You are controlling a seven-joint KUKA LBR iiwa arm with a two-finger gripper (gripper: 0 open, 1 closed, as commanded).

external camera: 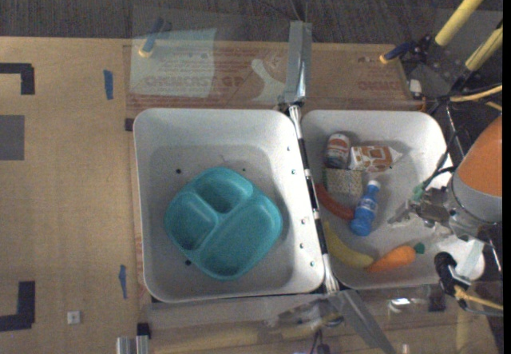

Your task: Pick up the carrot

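So the carrot is lying in the right bin, down in the near right part, tilted a bit with its green top pointing right. Just left of it there's a banana along the near left side, and a blue bottle stands a little farther back. A red pepper-looking thing sits left of the bottle, plus a small can and an orange-and-white carton at the far end. The left bin has a teal divided plate in it. The gripper hangs over the right bin's right edge, above the carrot and apart from it. Can't tell how the claw is set, too blurry.
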